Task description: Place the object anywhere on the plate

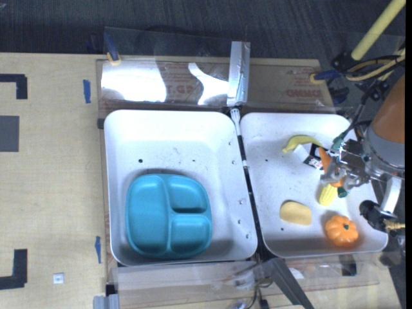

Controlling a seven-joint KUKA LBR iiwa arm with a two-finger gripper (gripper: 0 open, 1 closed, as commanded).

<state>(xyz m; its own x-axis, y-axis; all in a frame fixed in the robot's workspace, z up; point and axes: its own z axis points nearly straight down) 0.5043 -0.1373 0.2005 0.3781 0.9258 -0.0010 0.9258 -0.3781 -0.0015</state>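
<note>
The two-finger gripper [336, 172] hangs just above the small yellow corn cob [327, 192] — jaw state unclear — with the blue sectioned plate [168, 215] well left

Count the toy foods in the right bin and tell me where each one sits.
4. A banana near the back, a corn cob beside the gripper, a yellow potato-like piece toward the front, and a pumpkin at the front right. The arm may hide more.
</note>
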